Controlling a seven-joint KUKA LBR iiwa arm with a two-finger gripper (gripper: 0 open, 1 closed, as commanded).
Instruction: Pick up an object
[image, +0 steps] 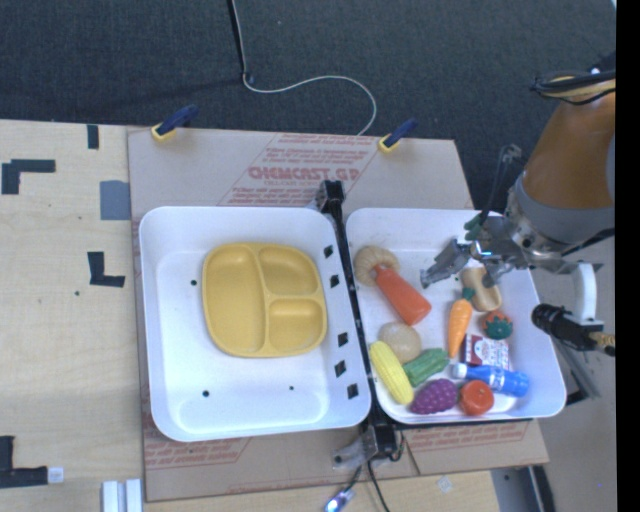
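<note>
My gripper (462, 262) hangs over the upper right part of the right bin (432, 222), its fingers spread open and nothing between them. Just below it lie an orange carrot (457, 326) and a tan piece (484, 291). To its left are a mushroom (372, 262) and a red-orange cylinder (402, 296). Nearer the front lie a yellow corn cob (390, 371), a green pod (427, 363), purple grapes (435, 397), a tomato (476, 398), a blue and white tube (495, 378), a small red carton (487, 351) and a strawberry (496, 325).
The left bin (175, 395) holds a yellow divided plate (264, 298). A black divider strip (343, 290) runs between the bins. The arm's orange and grey body (565, 170) looms over the right bin's far right corner.
</note>
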